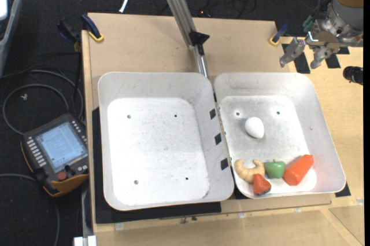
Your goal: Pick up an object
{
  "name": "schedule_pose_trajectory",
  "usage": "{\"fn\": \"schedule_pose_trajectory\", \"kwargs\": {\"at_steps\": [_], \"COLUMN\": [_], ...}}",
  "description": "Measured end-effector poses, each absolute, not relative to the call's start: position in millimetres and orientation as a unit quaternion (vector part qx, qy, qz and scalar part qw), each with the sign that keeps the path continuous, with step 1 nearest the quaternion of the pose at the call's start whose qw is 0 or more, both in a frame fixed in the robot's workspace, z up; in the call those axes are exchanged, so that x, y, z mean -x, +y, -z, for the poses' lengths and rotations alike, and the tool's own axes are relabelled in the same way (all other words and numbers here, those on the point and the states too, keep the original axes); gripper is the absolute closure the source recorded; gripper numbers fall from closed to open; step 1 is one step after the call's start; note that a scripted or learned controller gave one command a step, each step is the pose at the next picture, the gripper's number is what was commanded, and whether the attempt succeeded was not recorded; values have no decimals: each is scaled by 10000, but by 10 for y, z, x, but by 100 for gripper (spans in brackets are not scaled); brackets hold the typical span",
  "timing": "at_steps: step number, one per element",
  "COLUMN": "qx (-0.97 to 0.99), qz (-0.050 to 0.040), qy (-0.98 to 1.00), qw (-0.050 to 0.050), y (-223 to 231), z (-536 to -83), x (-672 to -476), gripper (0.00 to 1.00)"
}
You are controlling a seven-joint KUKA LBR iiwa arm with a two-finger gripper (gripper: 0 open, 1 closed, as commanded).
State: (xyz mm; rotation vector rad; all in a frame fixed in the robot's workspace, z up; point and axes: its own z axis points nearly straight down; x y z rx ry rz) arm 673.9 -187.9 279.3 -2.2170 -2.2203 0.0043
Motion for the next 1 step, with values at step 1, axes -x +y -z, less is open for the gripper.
{"fn": "schedule_pose_trajectory", "kwargs": {"at_steps": [1], "qx": [7059], "qz": [-7], "qy": [-7083], "qw": [4], "y": [-1874], "z": [-2823], "x": [-6742], "gripper": [0]}}
